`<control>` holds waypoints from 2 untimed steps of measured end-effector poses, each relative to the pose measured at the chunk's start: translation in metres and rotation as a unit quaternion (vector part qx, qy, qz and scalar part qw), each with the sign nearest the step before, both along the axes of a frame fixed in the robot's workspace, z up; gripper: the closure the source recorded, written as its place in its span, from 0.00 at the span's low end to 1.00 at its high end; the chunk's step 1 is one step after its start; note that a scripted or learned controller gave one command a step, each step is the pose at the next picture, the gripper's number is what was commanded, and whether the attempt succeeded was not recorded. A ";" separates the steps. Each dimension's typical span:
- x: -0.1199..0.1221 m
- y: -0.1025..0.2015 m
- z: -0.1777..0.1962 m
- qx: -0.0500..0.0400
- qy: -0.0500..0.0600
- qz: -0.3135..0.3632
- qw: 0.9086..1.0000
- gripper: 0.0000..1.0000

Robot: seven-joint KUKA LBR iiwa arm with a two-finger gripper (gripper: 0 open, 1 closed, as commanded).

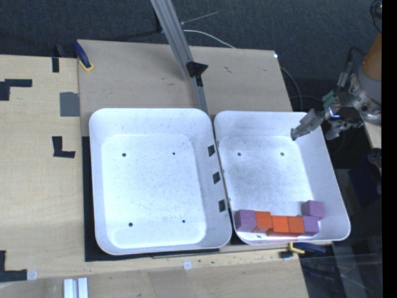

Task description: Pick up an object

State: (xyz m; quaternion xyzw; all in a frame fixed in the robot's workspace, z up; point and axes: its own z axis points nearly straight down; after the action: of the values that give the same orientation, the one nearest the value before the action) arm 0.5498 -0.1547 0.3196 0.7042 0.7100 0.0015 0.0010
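Observation:
A row of small blocks lies along the near wall of the right bin [322, 166]: a purple block [246, 219] at the left end, then orange blocks [280, 224], and two purple blocks [313, 210] stacked in the near right corner. My gripper [320, 128] hovers over the far right rim of that bin, well away from the blocks. Its two fingers are spread apart, one grey finger [304, 126] pointing down-left over the bin, and nothing sits between them.
The left bin [99, 166] sits beside the right one, with black clips on the shared edge. A slanted metal rail [177, 36] runs from the top to the gap between the bins. A cable crosses the bench behind the right bin.

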 end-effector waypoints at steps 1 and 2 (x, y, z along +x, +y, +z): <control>0.042 0.064 -0.023 0.000 0.002 0.000 1.000 0.00; 0.067 0.098 -0.016 0.000 0.001 -0.002 1.000 0.00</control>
State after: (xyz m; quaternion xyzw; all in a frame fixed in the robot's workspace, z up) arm 0.6168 -0.0568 0.3038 0.7053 0.7089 0.0004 0.0004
